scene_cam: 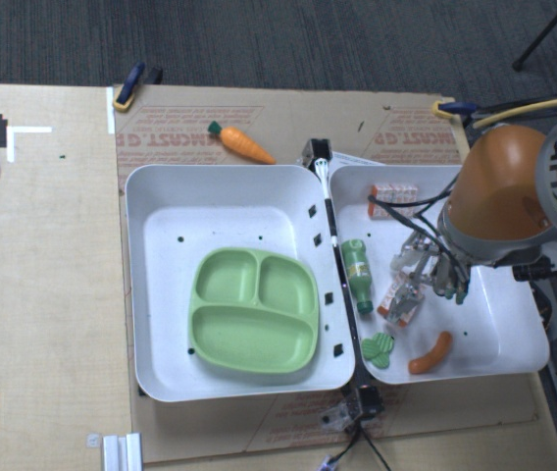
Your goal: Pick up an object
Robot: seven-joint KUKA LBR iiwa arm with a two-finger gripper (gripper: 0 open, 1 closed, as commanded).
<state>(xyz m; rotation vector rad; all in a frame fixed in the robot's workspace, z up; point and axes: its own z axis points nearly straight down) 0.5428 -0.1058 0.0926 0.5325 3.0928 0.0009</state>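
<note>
1. Two white bins sat side by side on the bench: the left bin held a green divided plate, and the right bin held the loose items.
2. The gripper hung low inside the right bin, reaching in from the right, most likely because that bin held the small things worth picking.
3. Just under and beside its tip lay a small red-and-white packet, touching or nearly touching the fingers; I judged it the likely target.
4. Whether the fingers were spread or pressed together could not be told, as the wrist and cables blurred them, and nothing was plainly pinched between them.
5. A green bottle lay near the bin's left wall, just left of the gripper and apart from it.
6. A sausage lay nearer the front wall, below the gripper, and a small green piece lay beside it to the left.
7. Another packet rested near the back wall, well above the gripper.
8. A toy carrot lay outside both bins on the cardboard, out of easy reach.
</note>
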